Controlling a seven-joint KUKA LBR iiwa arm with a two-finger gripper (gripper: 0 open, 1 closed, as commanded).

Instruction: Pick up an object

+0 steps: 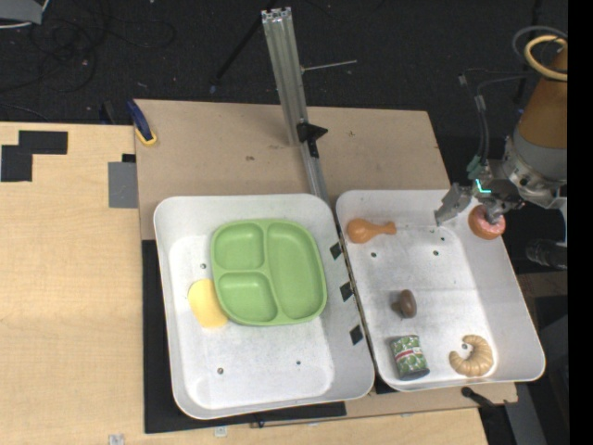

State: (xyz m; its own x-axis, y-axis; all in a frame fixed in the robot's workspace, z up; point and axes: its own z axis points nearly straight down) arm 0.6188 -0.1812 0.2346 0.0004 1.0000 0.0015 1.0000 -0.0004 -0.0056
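My gripper (471,213) hangs over the far right corner of the right bin (519,304), open. One grey finger (451,204) points down toward the bin's far edge. A round red object (486,222) sits by the other finger at the bin's right rim, with a gap between it and the grey finger; I cannot tell if it is touched. In the right bin lie an orange gourd-shaped toy (371,230) at the far left, a small brown lump (405,302) in the middle, a green can (409,356) and a tan croissant (473,355) at the near edge.
The left bin (185,360) holds a green divided plate (269,272) and a yellow object (207,304) at the plate's left. An aluminium post (287,91) rises behind the gap between the bins. Black clips (345,290) line the seam between the bins.
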